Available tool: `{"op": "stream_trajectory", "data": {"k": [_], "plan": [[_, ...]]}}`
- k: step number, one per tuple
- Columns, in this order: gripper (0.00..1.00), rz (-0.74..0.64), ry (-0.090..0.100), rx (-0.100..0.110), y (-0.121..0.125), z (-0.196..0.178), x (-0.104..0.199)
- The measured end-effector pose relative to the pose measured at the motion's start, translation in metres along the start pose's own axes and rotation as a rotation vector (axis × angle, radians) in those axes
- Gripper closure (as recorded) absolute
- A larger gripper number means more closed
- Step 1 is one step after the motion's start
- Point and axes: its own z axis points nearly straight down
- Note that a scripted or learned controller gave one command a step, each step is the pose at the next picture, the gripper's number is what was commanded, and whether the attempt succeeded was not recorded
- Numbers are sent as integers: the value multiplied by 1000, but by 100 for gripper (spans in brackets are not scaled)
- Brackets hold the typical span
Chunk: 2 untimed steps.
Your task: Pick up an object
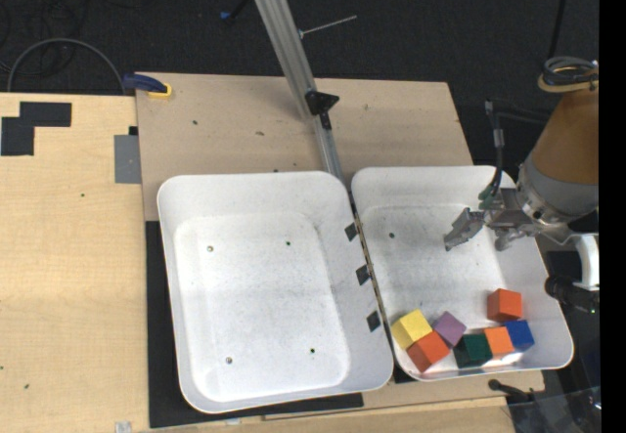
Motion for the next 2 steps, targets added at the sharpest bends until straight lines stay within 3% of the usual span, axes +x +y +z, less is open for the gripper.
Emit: {"op": "stream_trajectory", "data": {"k": [1, 2], "plan": [[0, -1, -1, 6, -36, 37, -48], [100, -2, 1, 2, -34, 25, -46]]}}
